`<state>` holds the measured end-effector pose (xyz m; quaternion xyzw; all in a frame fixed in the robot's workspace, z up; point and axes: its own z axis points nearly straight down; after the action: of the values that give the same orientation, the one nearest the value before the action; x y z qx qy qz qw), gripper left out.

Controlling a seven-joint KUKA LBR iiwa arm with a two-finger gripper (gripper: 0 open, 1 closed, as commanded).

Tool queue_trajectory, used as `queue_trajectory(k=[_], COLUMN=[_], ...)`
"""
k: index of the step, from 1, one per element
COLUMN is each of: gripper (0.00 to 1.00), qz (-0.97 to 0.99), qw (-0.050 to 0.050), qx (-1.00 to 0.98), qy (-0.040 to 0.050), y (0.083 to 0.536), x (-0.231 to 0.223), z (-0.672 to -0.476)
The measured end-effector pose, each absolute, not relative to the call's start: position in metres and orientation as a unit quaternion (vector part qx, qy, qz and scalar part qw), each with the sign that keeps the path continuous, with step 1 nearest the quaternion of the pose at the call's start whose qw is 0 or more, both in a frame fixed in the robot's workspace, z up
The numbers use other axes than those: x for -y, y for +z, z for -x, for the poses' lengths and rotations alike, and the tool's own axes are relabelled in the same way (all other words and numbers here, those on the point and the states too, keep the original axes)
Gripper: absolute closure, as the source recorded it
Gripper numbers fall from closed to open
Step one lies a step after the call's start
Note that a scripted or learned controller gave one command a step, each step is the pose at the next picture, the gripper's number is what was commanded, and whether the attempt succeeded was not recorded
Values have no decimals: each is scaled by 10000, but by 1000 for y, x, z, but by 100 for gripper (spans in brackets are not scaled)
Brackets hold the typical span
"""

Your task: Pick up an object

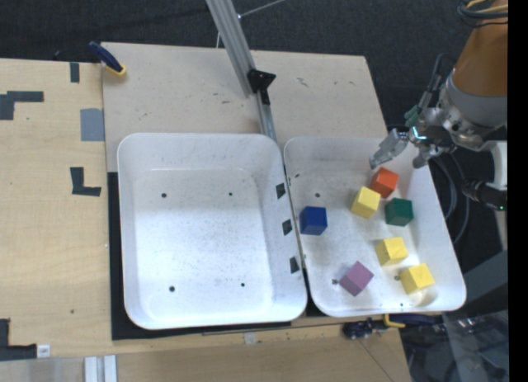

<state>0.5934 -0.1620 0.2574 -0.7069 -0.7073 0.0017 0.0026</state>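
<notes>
The gripper (406,151) hangs open over the right bin's (330,151) far edge, holding nothing. The orange block (384,181) touches a yellow block (366,201), so a grab might bump both.

Readable text: none that I can make out.
Bins (206,145): plain white, no print.
Blocks (366,201): bare coloured faces, no letters or numbers.
Bench (49,207): grey tape patches, unmarked.
</notes>
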Motion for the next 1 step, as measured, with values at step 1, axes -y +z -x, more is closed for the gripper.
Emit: queue_trajectory(k=[1], gripper=[0], qz=[7064], qw=[3], qx=[7079], qy=[3], y=[260], x=[162], z=[-594])
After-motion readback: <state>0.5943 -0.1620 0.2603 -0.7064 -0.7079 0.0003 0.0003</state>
